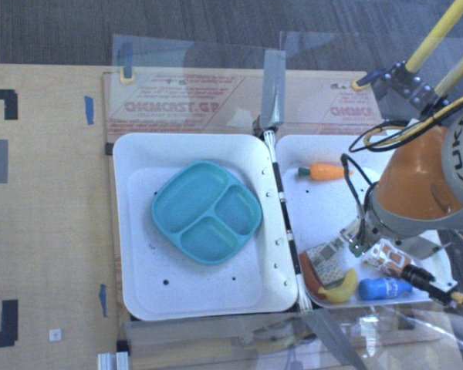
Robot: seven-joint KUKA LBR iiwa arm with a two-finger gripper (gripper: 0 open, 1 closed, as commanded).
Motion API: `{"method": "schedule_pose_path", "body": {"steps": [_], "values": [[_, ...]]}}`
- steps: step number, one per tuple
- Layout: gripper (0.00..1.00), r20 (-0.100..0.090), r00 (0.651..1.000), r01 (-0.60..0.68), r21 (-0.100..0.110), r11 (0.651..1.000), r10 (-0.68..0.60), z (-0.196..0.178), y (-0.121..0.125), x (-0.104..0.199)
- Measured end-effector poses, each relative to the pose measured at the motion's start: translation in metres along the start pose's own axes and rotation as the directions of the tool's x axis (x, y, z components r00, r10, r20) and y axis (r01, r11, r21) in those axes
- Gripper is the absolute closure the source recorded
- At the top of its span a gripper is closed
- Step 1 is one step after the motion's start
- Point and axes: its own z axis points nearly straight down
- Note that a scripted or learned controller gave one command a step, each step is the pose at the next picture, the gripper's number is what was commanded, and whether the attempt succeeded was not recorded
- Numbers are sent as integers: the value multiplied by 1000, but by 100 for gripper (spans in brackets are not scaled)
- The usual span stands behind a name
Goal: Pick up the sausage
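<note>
Wooden counter [46,230] carries two white bins. At the near left corner of the right bin [316,199], the brown sausage [309,282] is seen partly under a grey packet [324,257] and touching a banana [341,287]; a blue bottle [382,287] lies just beside. The gripper [356,241] hangs just beyond this cluster; whether it is apart or together cannot be told. A carrot [324,172] lies farther back. Risk: the packet or banana may be seized instead, since the sausage is crowded against the bin wall.
</note>
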Motion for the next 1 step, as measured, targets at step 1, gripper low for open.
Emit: {"method": "schedule_pose_path", "body": {"steps": [1], "values": [[0, -7, 979, -205, 8, 979, 205, 5, 25, -17]]}}
